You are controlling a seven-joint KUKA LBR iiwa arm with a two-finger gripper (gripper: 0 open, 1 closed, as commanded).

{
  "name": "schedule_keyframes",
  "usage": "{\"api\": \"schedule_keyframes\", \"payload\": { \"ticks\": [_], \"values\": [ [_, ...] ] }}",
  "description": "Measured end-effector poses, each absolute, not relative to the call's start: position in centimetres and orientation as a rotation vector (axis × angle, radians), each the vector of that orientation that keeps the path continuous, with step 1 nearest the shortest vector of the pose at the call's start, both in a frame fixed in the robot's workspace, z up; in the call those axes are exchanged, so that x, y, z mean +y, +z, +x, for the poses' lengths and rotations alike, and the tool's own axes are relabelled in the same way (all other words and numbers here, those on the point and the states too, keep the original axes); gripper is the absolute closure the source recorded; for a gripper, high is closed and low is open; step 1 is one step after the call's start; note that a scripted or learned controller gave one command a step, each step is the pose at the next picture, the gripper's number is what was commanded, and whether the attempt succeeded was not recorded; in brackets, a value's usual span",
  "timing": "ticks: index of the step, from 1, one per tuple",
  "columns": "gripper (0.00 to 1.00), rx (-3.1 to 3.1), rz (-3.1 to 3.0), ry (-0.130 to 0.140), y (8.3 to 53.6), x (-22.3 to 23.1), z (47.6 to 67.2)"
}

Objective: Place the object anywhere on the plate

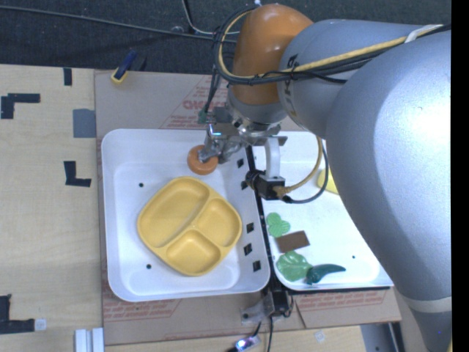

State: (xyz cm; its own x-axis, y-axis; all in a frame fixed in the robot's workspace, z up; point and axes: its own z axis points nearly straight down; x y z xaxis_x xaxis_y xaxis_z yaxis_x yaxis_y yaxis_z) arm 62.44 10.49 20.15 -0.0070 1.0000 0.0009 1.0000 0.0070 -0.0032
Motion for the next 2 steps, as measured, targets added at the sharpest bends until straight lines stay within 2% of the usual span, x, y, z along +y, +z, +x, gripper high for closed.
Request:
{"api": "schedule_keyframes", "payload": {
  "ticks": [1, 2],
  "values": [
    [1.00, -2.228, -2.212, 0.001, 21.57, 14.96, 60.53],
    [0.00, -2.224, -2.216, 0.004, 21.47, 14.67, 60.59]
  ]
}}
